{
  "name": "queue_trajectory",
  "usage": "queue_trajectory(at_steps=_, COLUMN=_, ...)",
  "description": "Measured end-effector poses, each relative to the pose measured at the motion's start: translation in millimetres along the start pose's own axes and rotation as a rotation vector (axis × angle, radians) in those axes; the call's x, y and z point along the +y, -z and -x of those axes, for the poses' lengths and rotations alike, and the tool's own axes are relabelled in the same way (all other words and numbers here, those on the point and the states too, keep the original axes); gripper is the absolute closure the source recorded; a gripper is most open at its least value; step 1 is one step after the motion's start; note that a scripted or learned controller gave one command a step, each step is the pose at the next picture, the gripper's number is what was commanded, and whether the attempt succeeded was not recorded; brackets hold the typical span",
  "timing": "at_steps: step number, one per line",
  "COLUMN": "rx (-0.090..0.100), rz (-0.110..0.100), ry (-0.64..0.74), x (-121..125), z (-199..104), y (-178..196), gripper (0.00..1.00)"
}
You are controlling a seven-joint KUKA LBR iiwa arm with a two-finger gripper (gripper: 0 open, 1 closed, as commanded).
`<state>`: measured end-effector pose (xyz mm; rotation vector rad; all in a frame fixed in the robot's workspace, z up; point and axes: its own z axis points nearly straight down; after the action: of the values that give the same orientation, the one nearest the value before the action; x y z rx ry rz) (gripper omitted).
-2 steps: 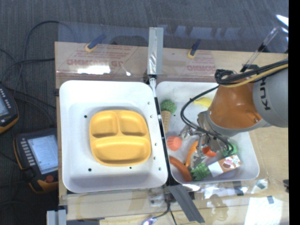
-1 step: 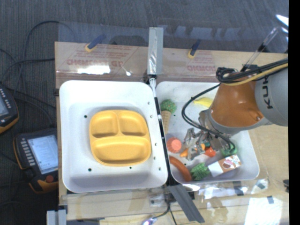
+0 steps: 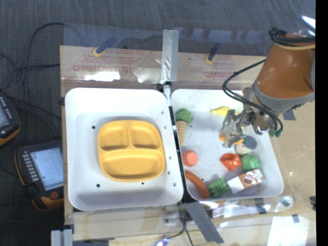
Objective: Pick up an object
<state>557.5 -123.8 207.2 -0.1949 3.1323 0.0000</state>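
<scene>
— Two white bins: left bin (image 3: 72,152) has one yellow tray (image 3: 131,150); right bin (image 3: 274,181) has roughly nine toy foods.
— Gripper (image 3: 233,132)?
— Centre right, low beside the round toy (image 3: 245,145); grip state indiscernible, nothing visibly held.
— Advice?
— Centre over one isolated piece, probably the pink one (image 3: 190,158).

Bench (image 3: 77,68) of pale board, two white bins, left (image 3: 77,152) and right (image 3: 271,181), side by side.
</scene>
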Motion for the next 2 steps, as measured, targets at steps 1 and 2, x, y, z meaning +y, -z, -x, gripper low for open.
queue_trajectory(at_steps=1, rx=-0.001, rz=-0.001, ry=0.024, x=22.2, z=-24.7, y=-112.8, gripper=1.00)
queue_trajectory(at_steps=2, rx=0.000, rz=0.000, ry=0.077, x=24.0, z=19.7, y=32.1, gripper=1.00)
